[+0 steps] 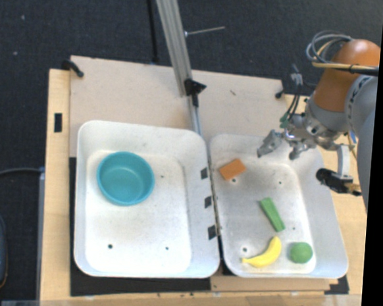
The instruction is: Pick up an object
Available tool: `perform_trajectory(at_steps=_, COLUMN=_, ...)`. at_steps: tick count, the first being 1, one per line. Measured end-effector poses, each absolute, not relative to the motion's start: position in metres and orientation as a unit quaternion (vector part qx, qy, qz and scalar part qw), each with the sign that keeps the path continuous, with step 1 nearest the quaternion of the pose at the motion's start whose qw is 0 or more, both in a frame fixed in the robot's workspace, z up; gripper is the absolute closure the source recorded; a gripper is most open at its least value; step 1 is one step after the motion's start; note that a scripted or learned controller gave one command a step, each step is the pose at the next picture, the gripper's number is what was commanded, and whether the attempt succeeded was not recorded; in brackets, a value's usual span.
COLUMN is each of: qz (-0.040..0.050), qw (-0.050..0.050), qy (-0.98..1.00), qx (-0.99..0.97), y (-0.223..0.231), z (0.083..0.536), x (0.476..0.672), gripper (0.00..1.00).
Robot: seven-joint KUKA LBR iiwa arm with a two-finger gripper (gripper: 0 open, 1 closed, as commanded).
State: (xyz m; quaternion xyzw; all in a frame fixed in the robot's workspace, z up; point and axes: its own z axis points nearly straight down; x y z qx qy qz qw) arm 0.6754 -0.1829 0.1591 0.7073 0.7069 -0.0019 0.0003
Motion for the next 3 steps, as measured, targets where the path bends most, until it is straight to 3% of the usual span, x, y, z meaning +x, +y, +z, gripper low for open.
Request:
perform_trajectory(at_steps=1, qz=-0.0021, qw=-0.001, qy=0.707, qx=0.707, y=-0.184, z=0.107, x=0.674, gripper=0.00)
perform_trajectory(at_steps=2, qz=0.0000, qw=0.004, qy=0.708, qx=0.707, y=-0.185, z=0.123, x=0.677, gripper=1.00)
perform_trajectory(at_steps=3, qz=0.0023, qw=0.003, qy=0.708, qx=0.706, y=-0.180, z=0.185, x=0.676, gripper=1.00)
